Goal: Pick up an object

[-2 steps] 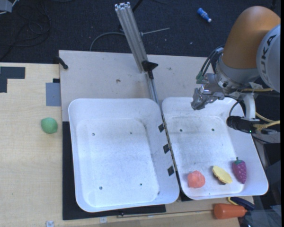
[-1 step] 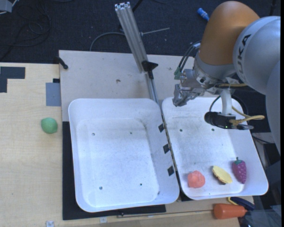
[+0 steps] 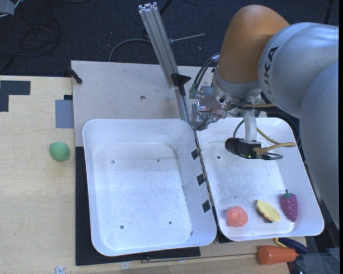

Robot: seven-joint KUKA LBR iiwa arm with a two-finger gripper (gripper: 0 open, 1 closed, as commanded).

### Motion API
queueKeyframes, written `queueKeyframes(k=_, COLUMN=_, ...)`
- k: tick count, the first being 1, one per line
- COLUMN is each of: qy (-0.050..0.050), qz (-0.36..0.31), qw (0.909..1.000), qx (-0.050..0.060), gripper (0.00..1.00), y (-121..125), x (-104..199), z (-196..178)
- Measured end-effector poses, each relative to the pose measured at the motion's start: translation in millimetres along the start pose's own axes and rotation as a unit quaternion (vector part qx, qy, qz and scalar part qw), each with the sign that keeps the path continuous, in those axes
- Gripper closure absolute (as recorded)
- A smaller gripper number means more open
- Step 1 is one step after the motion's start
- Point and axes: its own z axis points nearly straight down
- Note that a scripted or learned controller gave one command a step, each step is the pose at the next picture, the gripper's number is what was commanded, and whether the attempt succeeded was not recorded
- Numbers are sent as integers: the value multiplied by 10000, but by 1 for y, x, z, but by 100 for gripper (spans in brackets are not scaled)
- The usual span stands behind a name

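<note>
Two shallow white bins stand side by side on a pale wooden bench (image 3: 23, 210), with dark cable-strewn floor (image 3: 74, 27) beyond. Along the near edge of the right bin (image 3: 257, 181) lie a round red-orange toy fruit (image 3: 236, 216), a yellow wedge-shaped piece (image 3: 268, 211) and a purple toy grape cluster (image 3: 289, 205), all well apart from the gripper (image 3: 207, 117). The gripper hangs over the bins' shared far corner; whether it is wide or narrow cannot be told.

Dark carpeted floor (image 3: 103, 16) runs across the top, strewn with loose cables (image 3: 127, 43). A pale wooden bench (image 3: 23, 210) takes up the left side, marked with a black patch (image 3: 11, 93) and a grey square (image 3: 63, 113). Beside it lies a beige board (image 3: 126, 90), crossed by a slanting aluminium bar (image 3: 163, 50). The light is even.
</note>
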Motion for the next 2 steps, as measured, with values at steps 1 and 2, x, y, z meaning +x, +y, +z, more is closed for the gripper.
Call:
queueKeyframes(k=1, qy=-4, qz=1, qw=10000, qx=0, gripper=100, y=14, x=46, z=7)
queueKeyframes(k=2, qy=-4, qz=3, qw=10000, qx=-4, gripper=0, y=14, x=46, z=6)
